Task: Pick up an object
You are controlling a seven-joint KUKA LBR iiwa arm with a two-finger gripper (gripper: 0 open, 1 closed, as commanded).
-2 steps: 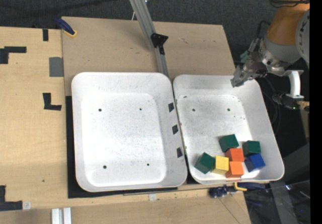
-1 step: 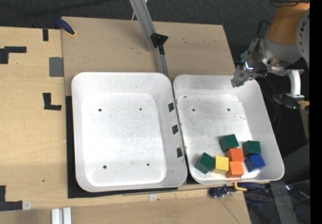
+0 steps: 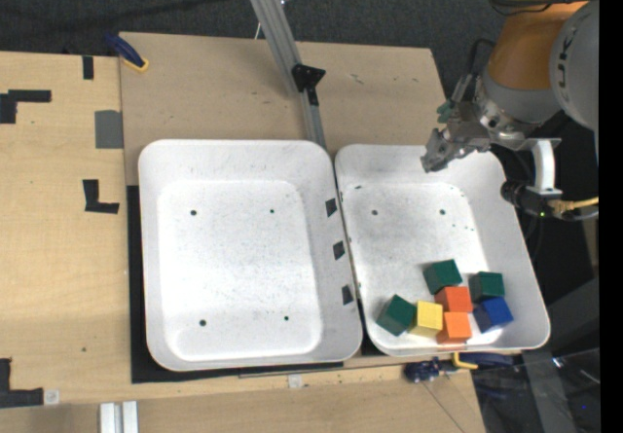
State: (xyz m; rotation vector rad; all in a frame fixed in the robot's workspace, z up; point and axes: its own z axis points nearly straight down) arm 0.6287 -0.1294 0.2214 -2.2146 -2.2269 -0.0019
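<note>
— Where is the pincer point(image 3: 435, 157)?

— Over the far right corner of the right bin point(image 3: 389, 173), hanging from the grey arm point(image 3: 540, 42) with its orange band. It is well apart from the blocks.

— Open or closed?

— I cannot tell; it shows as a dark, small shape against the white rim. Nothing can be seen gripped in it.

— And the things to pick?

— All in the near right corner of the right bin, packed together. A dark green block point(image 3: 443, 274) sits at the far side of the cluster, another green block point(image 3: 487, 284) just to its right, a blue block point(image 3: 494, 312) nearer the rim. Two orange blocks, one point(image 3: 455, 300) behind the other point(image 3: 457, 325), sit in the middle, touching a yellow block point(image 3: 429, 315), and a third green block point(image 3: 396, 314) is at the left end.

— What crowds them?

— Each other, mostly, plus the bin's near wall and right wall. The left bin point(image 3: 156, 227) lies beside the right one, their rims meeting.

— Anything else on the tabletop point(image 3: 58, 256)?

— A slanted metal bar point(image 3: 277, 18) runs down to the gap between the bins, with a black clamp point(image 3: 309, 77) on it. Black tape marks point(image 3: 95, 196) lie at the left, and a blue-and-yellow item point(image 3: 128, 51) near the far edge.
</note>
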